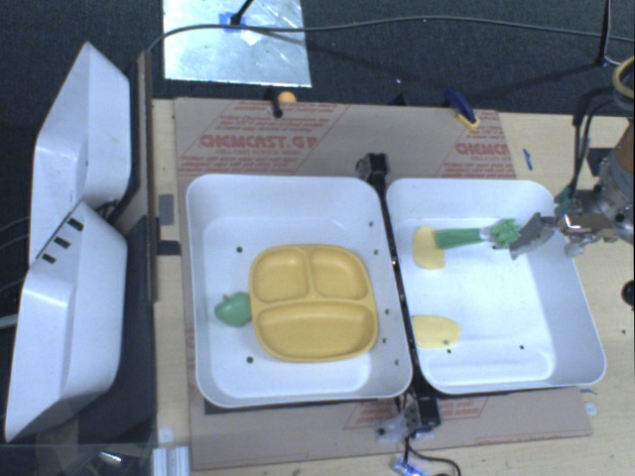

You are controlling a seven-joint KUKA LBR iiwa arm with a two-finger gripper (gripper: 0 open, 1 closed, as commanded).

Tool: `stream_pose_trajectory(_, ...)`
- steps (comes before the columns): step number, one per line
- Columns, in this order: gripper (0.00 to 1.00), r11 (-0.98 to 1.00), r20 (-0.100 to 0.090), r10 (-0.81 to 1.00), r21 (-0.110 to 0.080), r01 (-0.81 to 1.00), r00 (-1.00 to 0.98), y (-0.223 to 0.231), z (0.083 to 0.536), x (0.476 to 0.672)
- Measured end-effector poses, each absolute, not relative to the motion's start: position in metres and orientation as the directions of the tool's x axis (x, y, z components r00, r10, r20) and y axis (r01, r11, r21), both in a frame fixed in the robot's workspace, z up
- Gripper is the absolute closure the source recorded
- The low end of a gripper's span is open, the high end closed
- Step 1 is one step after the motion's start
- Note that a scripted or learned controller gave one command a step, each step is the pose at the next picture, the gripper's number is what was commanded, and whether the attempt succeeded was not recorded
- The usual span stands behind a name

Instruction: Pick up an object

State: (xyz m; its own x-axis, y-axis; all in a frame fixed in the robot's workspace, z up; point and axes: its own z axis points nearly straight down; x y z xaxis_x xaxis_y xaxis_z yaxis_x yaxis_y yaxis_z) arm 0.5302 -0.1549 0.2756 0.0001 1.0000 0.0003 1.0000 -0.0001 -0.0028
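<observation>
The end effector (528, 234) sits at the right bin's (556, 365) upper right edge, beside the green-handled brush (466, 236). Whether it grips anything cannot be told; the view is too small. The approach step seems in hand; next comes closing on the handle.
</observation>
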Motion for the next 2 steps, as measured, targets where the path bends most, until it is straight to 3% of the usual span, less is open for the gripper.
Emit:
stream_pose_trajectory(1, 0.00, 0.000, 0.000, 1.000, 0.001, 1.000, 0.000, -0.155, 0.277, 0.531)
stream_pose_trajectory(2, 0.00, -0.001, 0.000, 1.000, -0.003, 1.000, 0.001, -0.162, 0.230, 0.525)
